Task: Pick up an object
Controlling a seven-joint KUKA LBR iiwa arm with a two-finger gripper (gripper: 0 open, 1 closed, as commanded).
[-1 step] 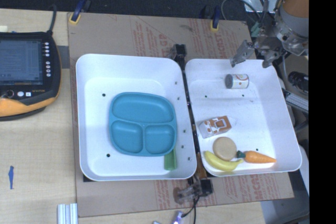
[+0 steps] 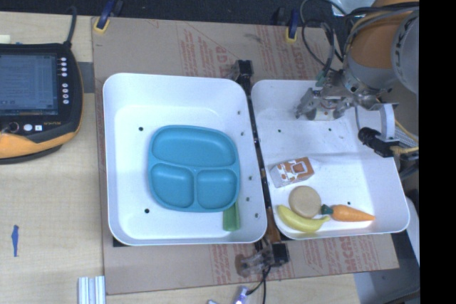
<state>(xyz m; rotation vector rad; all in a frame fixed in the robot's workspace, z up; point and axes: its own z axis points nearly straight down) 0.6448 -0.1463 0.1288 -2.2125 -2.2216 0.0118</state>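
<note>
In the right bin (image 2: 285, 92), near its front edge, lie a yellow banana (image 2: 301, 220), a round tan cookie (image 2: 305, 200), an orange carrot (image 2: 348, 213) and, a little further back, a small orange-and-white packet (image 2: 294, 170). My gripper (image 2: 318, 106) hangs over the back of the right bin, well behind these objects, with nothing visible between its fingers. The grey arm with its orange band (image 2: 377, 39) comes in from the upper right.
The left bin (image 2: 121, 117) holds a blue divided plate (image 2: 193, 167) and a small green block (image 2: 231, 218) at its front right. A tablet-like pendant (image 2: 32, 96) rests on the bench at the far left. Cables run behind the right bin.
</note>
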